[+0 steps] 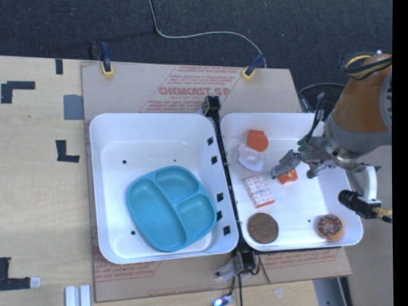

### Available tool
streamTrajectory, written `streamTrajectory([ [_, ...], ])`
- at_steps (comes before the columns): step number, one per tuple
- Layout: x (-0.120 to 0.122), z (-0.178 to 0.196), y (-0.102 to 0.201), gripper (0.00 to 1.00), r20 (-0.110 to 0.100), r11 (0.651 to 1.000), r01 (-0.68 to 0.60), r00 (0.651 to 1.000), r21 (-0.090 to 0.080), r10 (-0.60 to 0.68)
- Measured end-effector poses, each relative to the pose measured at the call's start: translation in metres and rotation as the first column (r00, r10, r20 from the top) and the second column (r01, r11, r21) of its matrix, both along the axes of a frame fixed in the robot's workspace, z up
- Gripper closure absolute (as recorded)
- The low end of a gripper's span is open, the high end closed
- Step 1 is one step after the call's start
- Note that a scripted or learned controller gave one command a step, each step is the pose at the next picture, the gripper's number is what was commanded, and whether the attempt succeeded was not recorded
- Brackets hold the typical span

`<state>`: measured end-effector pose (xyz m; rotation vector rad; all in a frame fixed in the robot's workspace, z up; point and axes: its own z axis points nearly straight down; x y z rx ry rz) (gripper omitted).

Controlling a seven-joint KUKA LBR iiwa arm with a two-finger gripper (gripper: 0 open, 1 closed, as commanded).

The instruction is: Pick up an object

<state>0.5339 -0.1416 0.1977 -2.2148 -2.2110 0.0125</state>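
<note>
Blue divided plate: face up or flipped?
Face up. The blue divided plate shows its three compartments, lying flat in the left bin.

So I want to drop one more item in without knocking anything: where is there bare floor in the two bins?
Left bin: bare along the back and left, around the blue divided plate. Right bin: crowded; small gap between brown cookie and donut.

Two bins side by side on a bench, seen from above.
The left bin [102,171] holds a divided plate [171,207]. The right bin [306,238] holds a cup [257,140] at the back, a packet [259,190] mid-bin, a cookie [262,227] in front, and a donut [330,227] front right.
</note>
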Motion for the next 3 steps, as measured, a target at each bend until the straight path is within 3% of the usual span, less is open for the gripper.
streamTrajectory([
  [1, 0.003, 0.006, 0.0, 0.0, 0.012, 1.0, -0.003, 1.0, -0.002, 0.003],
  [3, 0.002, -0.102, 0.0, 0.0, 0.009, 1.0, -0.001, 1.0, -0.002, 0.001],
])
